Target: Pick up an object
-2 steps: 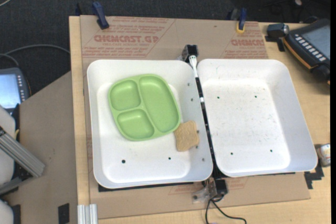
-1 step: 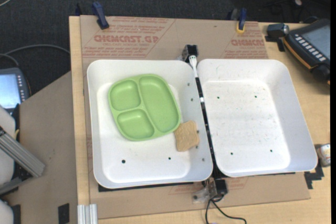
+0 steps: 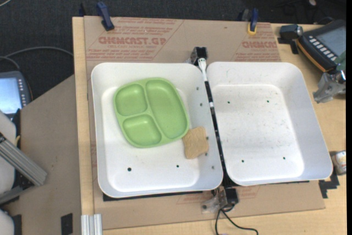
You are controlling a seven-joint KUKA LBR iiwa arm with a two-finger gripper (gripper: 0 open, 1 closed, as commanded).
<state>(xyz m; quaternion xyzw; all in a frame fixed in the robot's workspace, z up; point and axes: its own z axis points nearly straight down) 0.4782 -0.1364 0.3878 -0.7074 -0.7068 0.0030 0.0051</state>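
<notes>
Bench topped with brown cardboard sheet, red print (reads CHEMCAST) along far edge. Blue clamp at far-left corner, second clamp at far right. Two shallow white bins directly on sheet, side by side, rims touching: left bin, right bin.

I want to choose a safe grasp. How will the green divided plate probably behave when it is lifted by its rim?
The green divided plate looks like moulded plastic, so probably stiff and light. Its glossy surface may be slippery. Being wide and flat, it could tilt if gripped at one edge, perhaps nudging the tan piece touching it.
</notes>
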